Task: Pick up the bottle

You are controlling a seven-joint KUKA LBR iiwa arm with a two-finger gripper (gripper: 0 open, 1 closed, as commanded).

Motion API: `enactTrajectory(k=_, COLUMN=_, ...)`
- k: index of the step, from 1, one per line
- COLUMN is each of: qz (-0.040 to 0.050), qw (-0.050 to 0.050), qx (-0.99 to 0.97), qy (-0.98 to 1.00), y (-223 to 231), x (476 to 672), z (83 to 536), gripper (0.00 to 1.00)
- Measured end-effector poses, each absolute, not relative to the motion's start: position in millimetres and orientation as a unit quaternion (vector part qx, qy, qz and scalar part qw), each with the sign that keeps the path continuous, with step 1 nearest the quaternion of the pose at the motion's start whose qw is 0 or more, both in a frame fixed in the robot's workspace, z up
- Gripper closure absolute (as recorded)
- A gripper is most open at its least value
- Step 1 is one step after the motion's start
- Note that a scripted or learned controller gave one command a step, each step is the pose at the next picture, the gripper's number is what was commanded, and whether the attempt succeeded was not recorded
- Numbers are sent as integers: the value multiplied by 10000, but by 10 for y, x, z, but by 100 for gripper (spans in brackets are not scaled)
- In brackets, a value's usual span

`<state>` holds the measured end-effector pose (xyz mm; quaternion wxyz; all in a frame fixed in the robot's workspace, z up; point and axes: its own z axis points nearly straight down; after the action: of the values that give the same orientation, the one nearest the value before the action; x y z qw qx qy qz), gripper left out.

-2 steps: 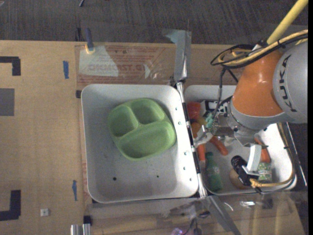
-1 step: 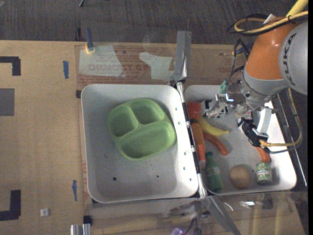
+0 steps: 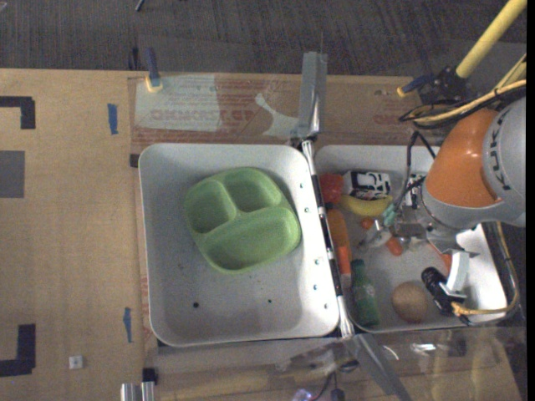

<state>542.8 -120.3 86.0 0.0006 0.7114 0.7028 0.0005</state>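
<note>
Green bottle (image 3: 364, 292) lies in the right bin (image 3: 493, 307) at seven o'clock from the end effector (image 3: 407, 232), whose state I cannot tell; the left bin (image 3: 167, 291) holds a green tray (image 3: 242, 218).

Counted across the two bins

One green divided plate (image 3: 242, 218), one green bottle (image 3: 364, 292), one banana (image 3: 366, 205), one brown potato (image 3: 410, 301).

bottle (image 3: 364, 293): small, green, darker cap end pointing toward top of frame. Lying on its side, long axis roughly vertical in frame, slight tilt. Sits lower centre-right of frame, in the right-hand bin's lower-left corner, just beside the bin's left wall. Top end touches or nearly touches a long orange item above it; a brown round item lies just to its right, apart. Nothing gripping it.
</note>
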Motion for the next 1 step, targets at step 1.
enactTrajectory(k=1, qz=-24, qw=-20, qx=7659, qy=6429, y=-369, x=4853, z=1821, gripper=0)
